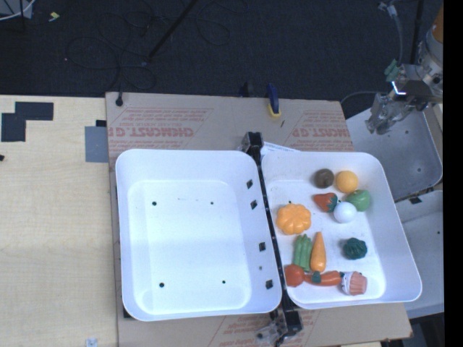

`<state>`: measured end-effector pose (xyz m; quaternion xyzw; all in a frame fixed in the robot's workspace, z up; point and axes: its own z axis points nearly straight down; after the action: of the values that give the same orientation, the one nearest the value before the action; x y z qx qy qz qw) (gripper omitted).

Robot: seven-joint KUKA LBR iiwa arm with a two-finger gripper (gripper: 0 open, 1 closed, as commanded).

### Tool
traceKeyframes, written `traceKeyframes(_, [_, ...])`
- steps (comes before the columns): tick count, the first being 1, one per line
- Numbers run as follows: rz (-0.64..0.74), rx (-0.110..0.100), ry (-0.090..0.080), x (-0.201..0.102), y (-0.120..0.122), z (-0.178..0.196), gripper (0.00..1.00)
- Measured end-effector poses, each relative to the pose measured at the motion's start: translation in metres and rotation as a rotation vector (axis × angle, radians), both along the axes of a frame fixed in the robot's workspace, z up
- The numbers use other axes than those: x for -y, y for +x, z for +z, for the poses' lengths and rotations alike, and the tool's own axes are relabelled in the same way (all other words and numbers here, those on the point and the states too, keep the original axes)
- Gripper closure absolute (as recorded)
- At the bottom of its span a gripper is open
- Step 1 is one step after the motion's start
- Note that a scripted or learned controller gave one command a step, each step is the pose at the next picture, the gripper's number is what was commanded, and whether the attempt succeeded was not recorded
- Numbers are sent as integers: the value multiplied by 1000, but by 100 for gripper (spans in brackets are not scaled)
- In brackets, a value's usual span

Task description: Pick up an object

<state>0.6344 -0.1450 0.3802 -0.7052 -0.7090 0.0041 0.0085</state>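
A KUKA arm's gripper (380, 118) hangs outside the right bin (394, 194), beyond its far right corner and above the grey bench, carrying nothing; whether it is released or clenched cannot be told at this size. All the toy food lies in that right bin, down and to the left of the gripper. Nearest, by the bin's far edge, sit a brown ball (323, 178) and an orange fruit (346, 181), touching or nearly so. Just beyond them cluster a red pepper (325, 202), a white ball (345, 212) and a green apple (359, 200). A ribbed yellow pumpkin (293, 218) rests near the bin's left wall, a knobbly dark broccoli (354, 249) toward its right. A carrot (317, 252) and green pods (302, 251) lie with long axes running from far edge to near edge. The left bin (130, 194) is smooth white plastic. The round fruit look the shortest reach.
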Motion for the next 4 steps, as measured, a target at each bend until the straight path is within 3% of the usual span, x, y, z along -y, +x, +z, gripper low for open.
traceKeyframes(1, [-1, 27, -9, 10, 10, 123, 100])
traceKeyframes(2, [-6, 19, -7, 38, 10, 159, 100])
traceKeyframes(3, [-6, 10, -5, 69, 9, 44, 100])
traceKeyframes(4, [-1, 24, -9, 67, 10, 163, 100])
